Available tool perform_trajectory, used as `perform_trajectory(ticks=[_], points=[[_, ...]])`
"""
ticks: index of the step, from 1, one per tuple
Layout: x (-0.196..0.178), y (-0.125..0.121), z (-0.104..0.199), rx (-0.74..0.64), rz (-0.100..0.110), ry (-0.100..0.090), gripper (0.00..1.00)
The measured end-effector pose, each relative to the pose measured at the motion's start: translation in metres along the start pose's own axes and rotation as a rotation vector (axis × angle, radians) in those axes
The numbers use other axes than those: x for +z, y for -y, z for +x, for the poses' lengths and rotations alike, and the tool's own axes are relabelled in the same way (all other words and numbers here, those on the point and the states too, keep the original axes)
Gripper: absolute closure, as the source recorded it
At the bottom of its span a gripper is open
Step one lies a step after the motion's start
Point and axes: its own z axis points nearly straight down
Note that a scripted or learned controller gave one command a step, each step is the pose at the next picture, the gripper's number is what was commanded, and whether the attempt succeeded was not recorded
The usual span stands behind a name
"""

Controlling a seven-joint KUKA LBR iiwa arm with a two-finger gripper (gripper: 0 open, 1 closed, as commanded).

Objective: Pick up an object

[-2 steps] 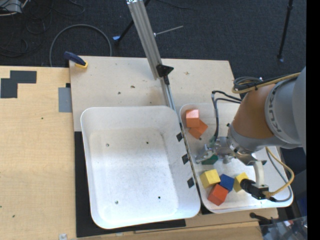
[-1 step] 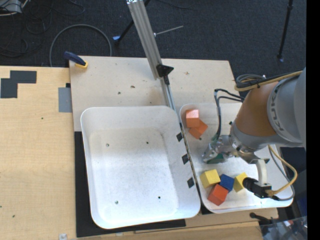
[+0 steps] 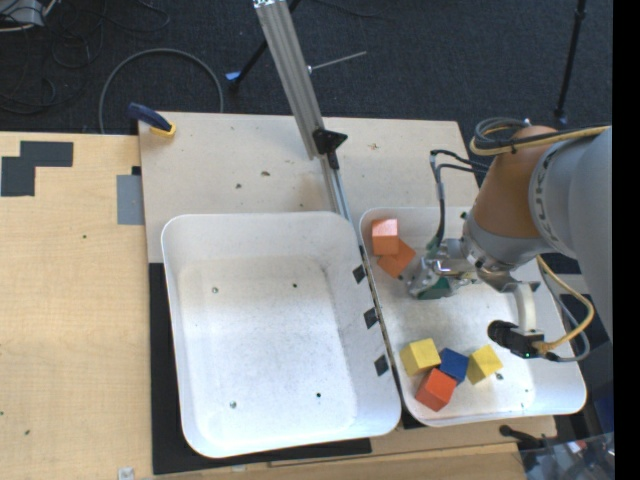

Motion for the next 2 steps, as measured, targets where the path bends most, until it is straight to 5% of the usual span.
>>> perform_trajectory(ticks=[1, 2], points=[[-0.091, -0.056, 0.090, -0.006, -0.008, -0.004, 1.00], [-0.086, -0.067, 0.147, -0.002, 0.002, -0.003, 1.00]])
